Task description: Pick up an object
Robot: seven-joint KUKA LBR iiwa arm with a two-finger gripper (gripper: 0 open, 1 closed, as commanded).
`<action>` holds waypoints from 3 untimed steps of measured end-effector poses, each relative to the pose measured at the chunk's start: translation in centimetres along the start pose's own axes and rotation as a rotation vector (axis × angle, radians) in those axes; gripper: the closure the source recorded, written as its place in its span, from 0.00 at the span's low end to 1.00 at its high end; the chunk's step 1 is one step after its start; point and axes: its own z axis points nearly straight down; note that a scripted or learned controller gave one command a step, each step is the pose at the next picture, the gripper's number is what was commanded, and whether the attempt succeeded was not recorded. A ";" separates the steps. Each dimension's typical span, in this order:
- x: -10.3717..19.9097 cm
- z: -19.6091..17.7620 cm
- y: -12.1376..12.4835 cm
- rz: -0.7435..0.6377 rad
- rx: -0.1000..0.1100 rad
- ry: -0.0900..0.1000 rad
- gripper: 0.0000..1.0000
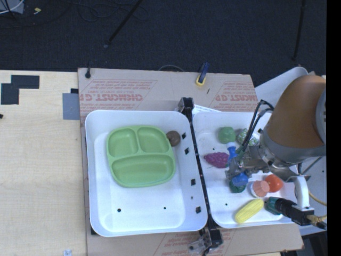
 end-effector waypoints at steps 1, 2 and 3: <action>1.0 1.2 1.2 0.001 0.000 -0.001 1.00; 0.6 1.5 1.0 0.003 0.000 -0.002 1.00; 0.4 1.6 0.7 0.004 -0.001 -0.001 1.00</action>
